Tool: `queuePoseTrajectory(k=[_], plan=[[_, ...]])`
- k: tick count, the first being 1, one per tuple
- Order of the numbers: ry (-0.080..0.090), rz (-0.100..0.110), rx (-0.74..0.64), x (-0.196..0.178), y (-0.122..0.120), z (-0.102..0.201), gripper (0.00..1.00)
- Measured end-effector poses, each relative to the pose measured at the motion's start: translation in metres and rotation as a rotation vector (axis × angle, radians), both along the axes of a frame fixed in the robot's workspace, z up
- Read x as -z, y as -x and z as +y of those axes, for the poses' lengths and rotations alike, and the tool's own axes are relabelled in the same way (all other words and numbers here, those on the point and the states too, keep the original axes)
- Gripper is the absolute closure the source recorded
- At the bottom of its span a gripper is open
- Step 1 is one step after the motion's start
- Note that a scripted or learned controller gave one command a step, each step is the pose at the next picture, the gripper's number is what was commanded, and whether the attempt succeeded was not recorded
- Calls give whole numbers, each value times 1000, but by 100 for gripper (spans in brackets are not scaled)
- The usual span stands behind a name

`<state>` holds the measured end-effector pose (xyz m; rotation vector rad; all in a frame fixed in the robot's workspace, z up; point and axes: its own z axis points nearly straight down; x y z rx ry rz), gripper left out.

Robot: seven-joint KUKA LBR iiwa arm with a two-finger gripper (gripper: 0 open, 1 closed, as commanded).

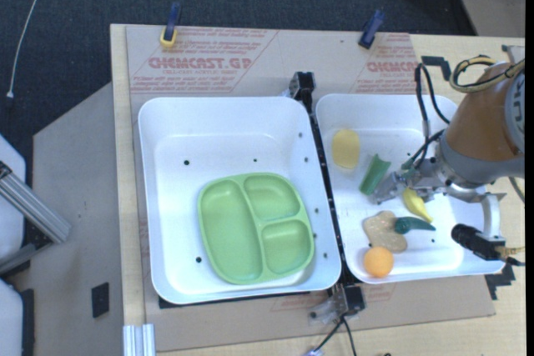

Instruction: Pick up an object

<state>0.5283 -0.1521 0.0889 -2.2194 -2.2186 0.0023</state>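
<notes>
Near the middle of the right bin (350, 108), the gripper (406, 183) pinches a yellow banana-shaped toy (416, 203), whose long axis slants toward the bin's near right corner.

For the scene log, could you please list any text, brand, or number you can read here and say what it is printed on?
"CHEMCAST GP", red print on the brown protective sheet behind the left bin.
"CHEMCAS...", the same red print repeated behind the right bin, cut off by the arm.
The smaller red lines around both are too blurred to read.
</notes>
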Motion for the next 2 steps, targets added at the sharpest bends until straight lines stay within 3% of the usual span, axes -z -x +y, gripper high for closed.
queuePoseTrajectory(k=[1, 2], plan=[[-1, 1, 0, 5, 0, 0, 0], [0, -3, 1, -6, 0, 0, 100]])
